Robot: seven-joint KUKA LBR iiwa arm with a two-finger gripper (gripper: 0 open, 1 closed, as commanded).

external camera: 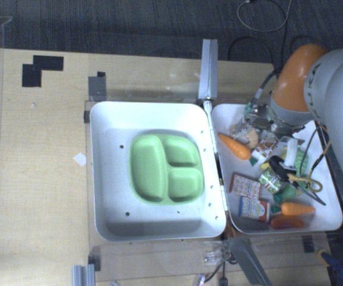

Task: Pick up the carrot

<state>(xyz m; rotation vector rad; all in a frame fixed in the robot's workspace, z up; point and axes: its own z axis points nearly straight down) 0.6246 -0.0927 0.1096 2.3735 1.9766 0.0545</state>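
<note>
Two white bins sit side by side in the camera view. The left bin, at the centre of the frame, holds a green divided tray and nothing more. The right bin, toward the right edge of the frame, is crowded with small objects.

The carrot lies in the upper left part of the right bin, close to the wall it shares with the left bin, its thick end toward the centre of the bin and its tip pointing up and left. A second, smaller orange carrot-like piece lies near the lower edge of the same bin, just above a reddish item. Small printed cards lie between the two orange pieces.

The arm, with its orange band at the upper right of the frame, reaches down over the upper part of the right bin. The gripper hangs just right of the carrot's thick end, among clutter; whether it is spread or closed cannot be told.

Nothing appears lifted: the carrot rests on the bin floor. By my reading, the grasp and lift both remain.
</note>
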